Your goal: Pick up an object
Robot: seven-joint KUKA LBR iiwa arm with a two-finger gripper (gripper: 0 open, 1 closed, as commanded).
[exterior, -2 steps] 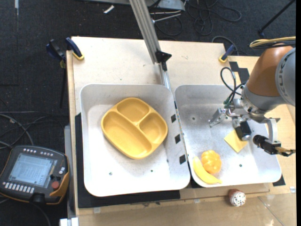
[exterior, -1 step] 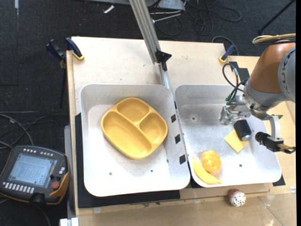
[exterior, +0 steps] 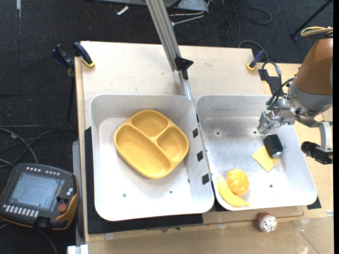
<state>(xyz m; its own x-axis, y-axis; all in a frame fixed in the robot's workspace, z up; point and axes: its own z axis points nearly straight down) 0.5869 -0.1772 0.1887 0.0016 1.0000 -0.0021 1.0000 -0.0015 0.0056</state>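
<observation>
In the right bin point(exterior: 296, 194) lie a small black block point(exterior: 273, 145), a flat yellow square point(exterior: 263, 159) partly under it, a round yellow-orange fruit point(exterior: 238, 180) and a yellow banana point(exterior: 229, 194) at the front rim. My gripper point(exterior: 266, 125) hangs low over the bin's back right part, just above and slightly left of the black block. Nothing is visibly held in it. The grey arm with its orange band comes in from the right edge.
The left bin point(exterior: 106, 194) holds a yellow divided plate point(exterior: 152, 143). A small speckled ball point(exterior: 267, 223) sits on the bench in front of the right bin. A slanted metal pole point(exterior: 168, 36) rises behind the bins. A teach pendant point(exterior: 34, 194) lies at the lower left.
</observation>
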